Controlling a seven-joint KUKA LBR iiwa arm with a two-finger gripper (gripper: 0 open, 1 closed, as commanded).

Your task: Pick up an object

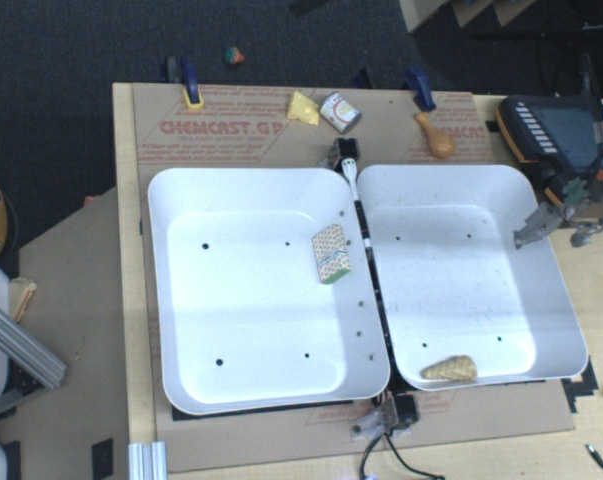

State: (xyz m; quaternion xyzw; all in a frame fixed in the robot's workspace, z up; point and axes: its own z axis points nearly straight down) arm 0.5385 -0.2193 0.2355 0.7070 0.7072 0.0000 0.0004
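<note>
A small patterned green-and-white packet [331, 253] lies in the left bin [181, 268], near its right wall. A tan, bread-like lump [449, 369] rests at the front wall of the right bin [541, 308]. My gripper [559, 232] hangs at the right bin's far right rim, well away from both objects. Its two grey fingers [534, 228] stand apart with nothing between them.
On the bench behind the bins lie a yellow wedge [303, 108], a small white block [340, 112] and a tan pear-shaped piece [436, 138]. Blue clamps [191, 80] grip the back edge. A black and orange pendant [546, 128] sits at the back right.
</note>
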